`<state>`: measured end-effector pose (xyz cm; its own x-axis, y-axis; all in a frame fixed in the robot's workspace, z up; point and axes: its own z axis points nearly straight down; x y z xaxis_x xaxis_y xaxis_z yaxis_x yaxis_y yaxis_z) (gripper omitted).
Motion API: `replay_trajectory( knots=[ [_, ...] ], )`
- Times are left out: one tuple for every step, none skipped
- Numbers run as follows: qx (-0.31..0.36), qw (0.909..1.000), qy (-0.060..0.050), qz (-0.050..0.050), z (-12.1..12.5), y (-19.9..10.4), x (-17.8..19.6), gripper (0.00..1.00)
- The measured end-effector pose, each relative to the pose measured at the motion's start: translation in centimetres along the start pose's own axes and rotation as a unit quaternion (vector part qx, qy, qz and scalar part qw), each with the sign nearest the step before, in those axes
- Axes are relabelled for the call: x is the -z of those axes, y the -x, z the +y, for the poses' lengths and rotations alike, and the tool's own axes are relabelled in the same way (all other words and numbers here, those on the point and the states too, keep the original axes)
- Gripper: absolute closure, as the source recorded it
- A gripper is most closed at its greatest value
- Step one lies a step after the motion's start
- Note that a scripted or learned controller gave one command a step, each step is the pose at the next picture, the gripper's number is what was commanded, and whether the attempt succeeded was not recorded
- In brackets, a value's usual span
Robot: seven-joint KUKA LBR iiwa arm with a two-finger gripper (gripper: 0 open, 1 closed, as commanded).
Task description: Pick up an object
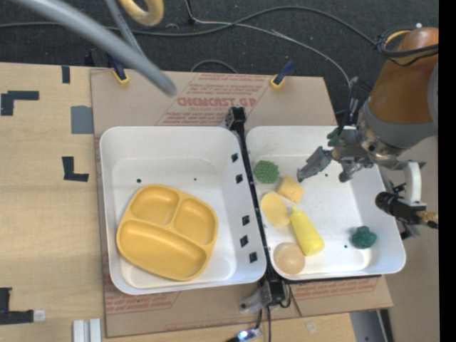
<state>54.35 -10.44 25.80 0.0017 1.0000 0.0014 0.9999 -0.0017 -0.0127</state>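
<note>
You see a thick, rounded grey arm (399,120) with a glossy orange band (407,84) wrapped around its upper segment. Thin black cables loop over the top of the band. Below the grey wrist sits a darker metal gripper (329,164) of blocky grey parts, with a small white and black fitting beside it.
</note>
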Motion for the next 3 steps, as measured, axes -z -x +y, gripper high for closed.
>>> replay_trajectory(
  knots=[
    [0.002, 1.0000, 0.005, -0.001, 0.2, 0.0, 0.6, 0.00],
    [0.001, 1.0000, 0.002, 0.000, -0.1, -0.3, -5.9, 0.00],
    [0.001, 1.0000, 0.002, 0.000, -0.4, -0.3, -12.4, 0.00]
  ],
)
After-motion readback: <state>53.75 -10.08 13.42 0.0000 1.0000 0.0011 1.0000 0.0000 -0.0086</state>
